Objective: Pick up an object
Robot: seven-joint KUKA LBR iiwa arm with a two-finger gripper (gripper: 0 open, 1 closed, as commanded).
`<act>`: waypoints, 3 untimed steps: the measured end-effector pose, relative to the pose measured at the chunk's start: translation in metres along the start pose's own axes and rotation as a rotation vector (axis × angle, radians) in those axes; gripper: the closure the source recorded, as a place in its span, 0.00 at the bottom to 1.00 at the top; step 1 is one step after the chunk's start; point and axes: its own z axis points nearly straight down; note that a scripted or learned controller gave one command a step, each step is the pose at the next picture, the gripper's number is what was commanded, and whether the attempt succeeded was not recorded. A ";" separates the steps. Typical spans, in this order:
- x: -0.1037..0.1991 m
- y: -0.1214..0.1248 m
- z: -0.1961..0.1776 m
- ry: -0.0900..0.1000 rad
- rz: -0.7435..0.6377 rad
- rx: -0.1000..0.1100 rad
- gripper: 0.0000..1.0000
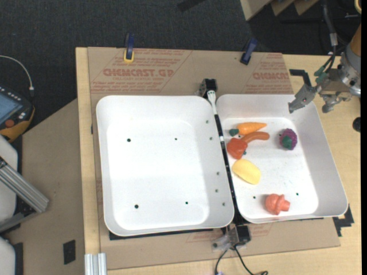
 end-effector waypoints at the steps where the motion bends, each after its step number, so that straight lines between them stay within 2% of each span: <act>1: 0.000 0.001 -0.011 -0.001 -0.001 -0.003 1.00; 2: 0.078 0.000 -0.071 0.001 -0.009 -0.009 1.00; 3: 0.156 0.014 -0.125 0.003 -0.010 -0.008 1.00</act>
